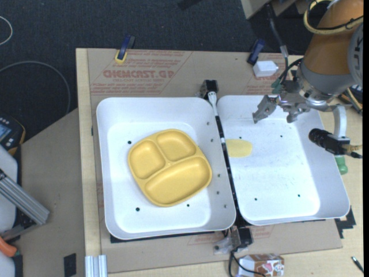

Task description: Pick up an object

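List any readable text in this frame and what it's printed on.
"CHEMCAST G P" in red, as far as it can be read, on the brown protective paper of the board under the bins; the same print repeats fainter to its right.
Finer red lines above and below it: too small to read.
Packet at the bottom edge: print blurred.

A yellow divided plate point(169, 167) is lying in the left bin point(109, 126), near its middle. A small pale yellow oval piece point(238, 148) is sitting in the right bin point(323, 195), close to its left wall. The gripper point(277, 109) is hanging over the right bin's far end, with its fingers spread and nothing between them.
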